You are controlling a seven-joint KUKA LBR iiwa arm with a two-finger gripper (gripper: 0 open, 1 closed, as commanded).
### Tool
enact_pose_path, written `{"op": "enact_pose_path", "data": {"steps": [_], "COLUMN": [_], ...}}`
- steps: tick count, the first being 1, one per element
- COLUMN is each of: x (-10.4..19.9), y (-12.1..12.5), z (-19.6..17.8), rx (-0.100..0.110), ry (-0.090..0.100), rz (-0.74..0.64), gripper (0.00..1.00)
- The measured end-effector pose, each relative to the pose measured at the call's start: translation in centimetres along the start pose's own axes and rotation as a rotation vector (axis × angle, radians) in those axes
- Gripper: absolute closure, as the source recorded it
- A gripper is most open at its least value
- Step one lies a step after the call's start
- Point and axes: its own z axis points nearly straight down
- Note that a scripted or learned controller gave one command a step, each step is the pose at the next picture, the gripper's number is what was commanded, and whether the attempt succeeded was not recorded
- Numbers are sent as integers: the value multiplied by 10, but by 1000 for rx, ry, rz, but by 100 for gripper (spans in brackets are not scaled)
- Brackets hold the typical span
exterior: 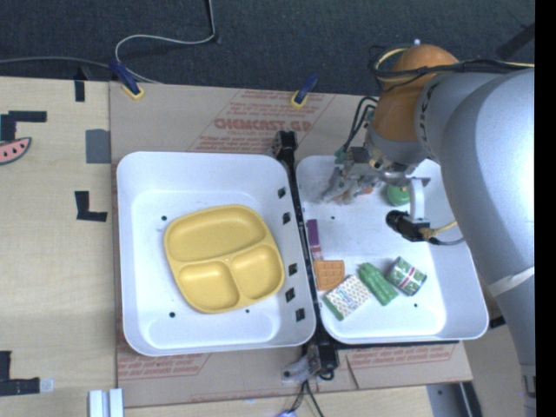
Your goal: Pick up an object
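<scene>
Hovering at the right bin's (434, 320) twelve o'clock edge, the pincer (347, 185), its state impossible to tell, sits well apart from the green cylinder (377, 282) lying toward its six o'clock.

We look down on a pale wood-grain bench (52, 268) under even, soft light, with a sheet of brown cardboard (252, 120) printed in red lying on it. Black tape marks (85, 207) dot the bench's left side, and two blue-and-yellow clamps (129, 80) grip the cardboard's far edge. Beyond lies dark carpet (287, 16), crossed by a thin cable (207, 7).
</scene>
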Motion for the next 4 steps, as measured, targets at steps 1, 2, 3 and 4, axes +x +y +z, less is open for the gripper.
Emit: {"op": "enact_pose_path", "data": {"steps": [1,2,3,4], "x": [42,42,0,0], "y": [-25,-26,5,4], "z": [-140,-139,-43,14], "rx": [-10,-7,-4,-9], "ry": [-2,-2,-3,-3], "rz": [0,0,2,0], "gripper": [100,0,0,0]}}
